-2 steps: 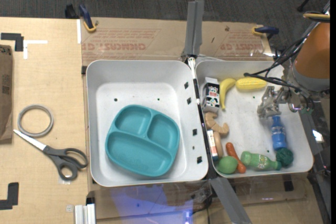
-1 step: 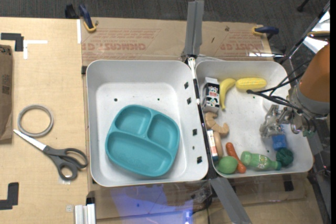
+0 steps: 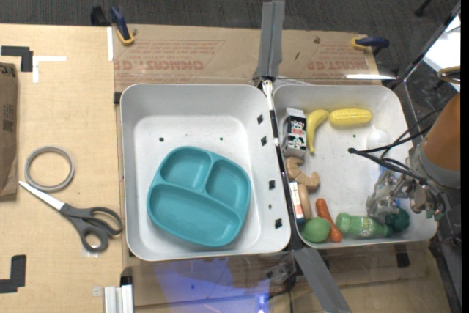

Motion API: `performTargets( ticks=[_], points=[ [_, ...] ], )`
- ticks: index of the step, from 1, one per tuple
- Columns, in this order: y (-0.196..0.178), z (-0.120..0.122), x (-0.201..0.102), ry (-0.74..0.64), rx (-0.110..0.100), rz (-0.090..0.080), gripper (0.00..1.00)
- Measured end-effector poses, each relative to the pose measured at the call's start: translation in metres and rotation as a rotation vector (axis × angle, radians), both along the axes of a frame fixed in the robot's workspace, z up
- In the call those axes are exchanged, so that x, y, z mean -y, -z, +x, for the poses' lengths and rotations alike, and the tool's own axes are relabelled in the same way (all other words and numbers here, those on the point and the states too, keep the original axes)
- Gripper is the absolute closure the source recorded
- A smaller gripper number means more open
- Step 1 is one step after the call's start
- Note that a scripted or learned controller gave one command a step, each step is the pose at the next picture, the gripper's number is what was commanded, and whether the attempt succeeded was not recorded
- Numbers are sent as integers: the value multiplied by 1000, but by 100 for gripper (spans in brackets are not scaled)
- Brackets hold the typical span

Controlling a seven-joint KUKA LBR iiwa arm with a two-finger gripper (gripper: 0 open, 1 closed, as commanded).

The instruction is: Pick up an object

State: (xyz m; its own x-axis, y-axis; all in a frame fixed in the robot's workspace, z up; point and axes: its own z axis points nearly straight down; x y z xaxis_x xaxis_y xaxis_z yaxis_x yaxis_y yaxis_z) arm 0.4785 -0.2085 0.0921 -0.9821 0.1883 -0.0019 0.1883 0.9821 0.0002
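The right bin (image 3: 388, 95) holds a yellow banana (image 3: 315, 127), a yellow corn cob (image 3: 350, 116), a small black-and-white carton (image 3: 294, 130), a tan wooden piece (image 3: 300, 176), a white-and-red tube (image 3: 297, 201), a green lime (image 3: 316, 230), a small orange carrot (image 3: 327, 218) and a green bottle (image 3: 364, 224) lying on its side. My gripper (image 3: 386, 196) hangs low at the bin's right front, just above the bottle's cap end. Nothing shows between its fingers.
A teal divided plate (image 3: 199, 194) lies in the left bin (image 3: 139, 157). Scissors (image 3: 77, 216) and a tape roll (image 3: 49, 168) rest on the bench to the left. Black cables (image 3: 381, 150) run across the right bin toward the arm.
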Motion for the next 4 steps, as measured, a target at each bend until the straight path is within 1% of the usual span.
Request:
performTargets(
  ticks=[1, 2, 3, 4],
  points=[
    [0, 0, -82, -31, 0, 1, 0],
    [0, 66, -62, 19, 2, 0, 0],
    [0, 76, -106, 105, 1, 0, 0],
    [0, -1, -51, 255, -1, 0, 0]
  ],
)
